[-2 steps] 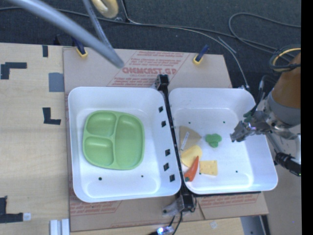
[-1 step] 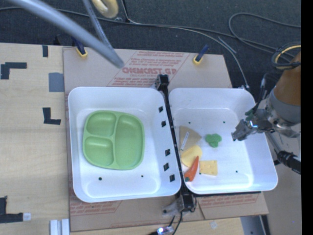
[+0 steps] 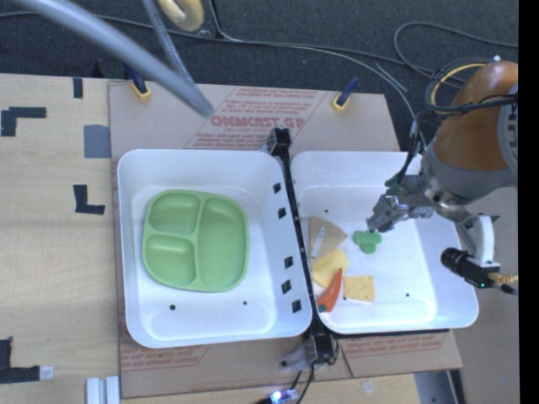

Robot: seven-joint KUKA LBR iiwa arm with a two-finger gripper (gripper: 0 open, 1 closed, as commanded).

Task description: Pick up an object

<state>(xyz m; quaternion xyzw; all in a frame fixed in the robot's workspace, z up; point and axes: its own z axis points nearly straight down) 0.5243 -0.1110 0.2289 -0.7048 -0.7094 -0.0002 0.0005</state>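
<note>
In the right bin (image 3: 438, 301), near its middle, the pincer (image 3: 379, 222) hung low over the white floor, its tip just above and touching or nearly touching a small green piece (image 3: 366, 241). Whether the pincer was wide or narrow could not be told from this slanted view; nothing was clearly seen between its tips. The grey arm (image 3: 472, 141) with its orange band entered from the right. Left of the green piece lay a pale wedge (image 3: 324, 235), a yellow lump (image 3: 327, 268), an orange-red carrot-like stick (image 3: 330, 291) and a yellow square (image 3: 360, 289), close together near the divider. The left bin (image 3: 135, 310) held a green divided plate (image 3: 195, 241). Both bins sat on a cardboard sheet (image 3: 253, 116) over the wooden surface (image 3: 50, 268).
</note>
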